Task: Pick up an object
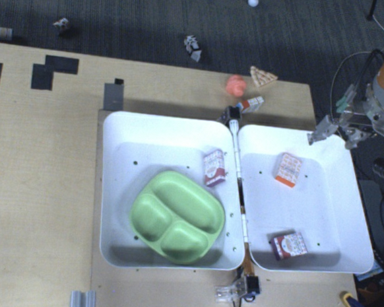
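— Wooden bench [38,170], two white bins side by side: the left bin [111,176] carries a green divided plate [177,214] toward its near edge and a small red-and-white packet [214,167] by its right wall.

— And the right bin [354,195]?

— An orange-and-white packet [288,169] near the middle of its far half, and a dark red box [289,244] by the near edge, well apart from each other.

— Where is the gripper [326,130]?

— Over the right bin's far right corner, carrying nothing that I can see (it's small and blurred, so how wide it stands I cannot tell).

— Best target?

— Probably the orange-and-white packet: nearest, lying flat, clear of the walls. Centre over it, turn the wrist across its shorter side, then descend straight.
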{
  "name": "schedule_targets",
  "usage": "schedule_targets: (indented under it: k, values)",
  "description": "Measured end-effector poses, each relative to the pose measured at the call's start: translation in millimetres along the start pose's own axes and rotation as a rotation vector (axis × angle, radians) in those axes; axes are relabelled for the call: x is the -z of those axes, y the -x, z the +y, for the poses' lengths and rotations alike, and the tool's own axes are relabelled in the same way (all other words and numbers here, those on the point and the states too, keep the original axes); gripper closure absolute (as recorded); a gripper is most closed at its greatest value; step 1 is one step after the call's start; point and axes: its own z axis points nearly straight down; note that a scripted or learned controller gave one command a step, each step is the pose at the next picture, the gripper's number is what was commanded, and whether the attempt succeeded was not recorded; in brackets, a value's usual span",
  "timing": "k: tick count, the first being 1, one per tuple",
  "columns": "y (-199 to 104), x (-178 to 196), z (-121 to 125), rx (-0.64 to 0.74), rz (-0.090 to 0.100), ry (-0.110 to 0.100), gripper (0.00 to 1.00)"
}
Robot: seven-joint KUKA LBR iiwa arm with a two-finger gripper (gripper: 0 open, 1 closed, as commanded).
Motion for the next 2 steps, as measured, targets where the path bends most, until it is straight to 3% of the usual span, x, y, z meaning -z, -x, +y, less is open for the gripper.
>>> schedule_targets:
  k: [1,2]
  values:
    - [20,-151,1,-0.001,-0.003,0.009,0.00]
    - [-24,-160,17,0.001,-0.002,0.011,0.00]
